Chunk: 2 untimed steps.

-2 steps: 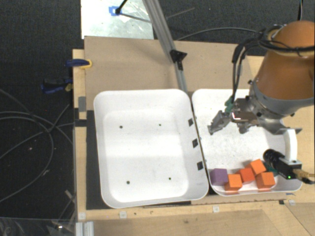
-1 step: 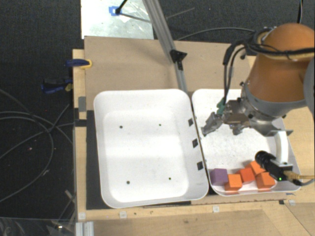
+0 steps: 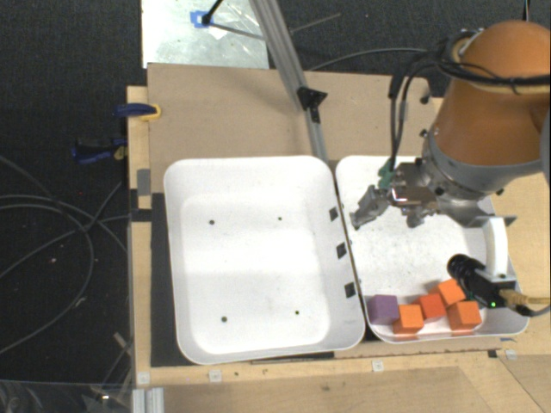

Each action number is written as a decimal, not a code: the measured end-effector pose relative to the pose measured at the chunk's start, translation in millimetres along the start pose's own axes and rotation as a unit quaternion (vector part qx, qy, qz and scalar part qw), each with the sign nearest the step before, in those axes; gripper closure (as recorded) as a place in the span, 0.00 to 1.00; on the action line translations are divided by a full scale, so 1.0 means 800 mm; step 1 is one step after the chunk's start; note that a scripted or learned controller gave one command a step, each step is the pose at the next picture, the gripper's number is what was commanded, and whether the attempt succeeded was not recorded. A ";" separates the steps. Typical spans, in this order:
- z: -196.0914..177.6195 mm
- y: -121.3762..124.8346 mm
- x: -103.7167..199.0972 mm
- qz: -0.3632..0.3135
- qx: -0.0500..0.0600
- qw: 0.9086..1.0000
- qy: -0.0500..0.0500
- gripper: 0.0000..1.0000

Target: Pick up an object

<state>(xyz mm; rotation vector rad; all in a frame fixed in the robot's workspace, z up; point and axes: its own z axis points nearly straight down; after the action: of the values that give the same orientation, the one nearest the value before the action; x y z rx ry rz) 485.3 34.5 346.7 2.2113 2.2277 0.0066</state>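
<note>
- Gripper hangs over the right bin, toward its 11 o'clock corner; you can see its fingers spread, nothing between them.
- Your targets sit at the bin's 5 o'clock edge: purple block, then four orange blocks clustered just beside it.
- Left bin lies at 9 o'clock of the gripper on the bench.

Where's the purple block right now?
The purple block sits in the right bin, near its front left corner, just left of the orange blocks clustered along the front wall.
</note>
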 end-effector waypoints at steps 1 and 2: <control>-0.001 0.000 0.004 0.001 0.001 1.000 0.000 0.00; 0.002 0.000 0.007 0.001 0.001 1.000 -0.001 0.00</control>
<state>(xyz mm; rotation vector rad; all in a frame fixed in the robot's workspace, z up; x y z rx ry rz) 485.0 40.0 345.5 2.2156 2.2254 0.0022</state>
